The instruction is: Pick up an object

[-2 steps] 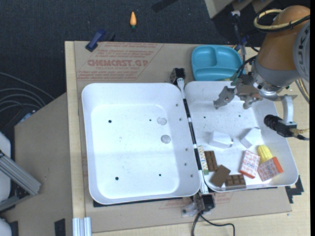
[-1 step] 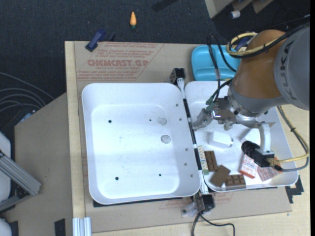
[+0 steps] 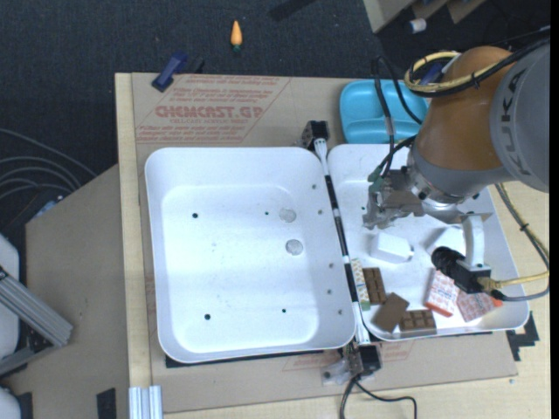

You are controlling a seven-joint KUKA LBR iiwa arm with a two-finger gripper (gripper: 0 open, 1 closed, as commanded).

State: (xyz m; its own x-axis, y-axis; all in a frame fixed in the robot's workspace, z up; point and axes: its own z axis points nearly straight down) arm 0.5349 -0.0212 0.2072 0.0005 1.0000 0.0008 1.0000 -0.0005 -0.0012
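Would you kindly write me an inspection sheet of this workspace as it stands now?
Surface: cardboard sheet under two white bins, the left bin and the right bin, side by side.
Job's things: in the right bin, a white block, brown bars and red-and-white packets.
Clutter: blue tray behind the right bin; blue clip by the cardboard's far left corner.
Grippers: gripper over the right bin, just behind the white block; what it holds cannot be told.
Cables: black cable across the blue tray; grey cables on the floor at left.
Surroundings: dark carpet with a small orange thing on it.
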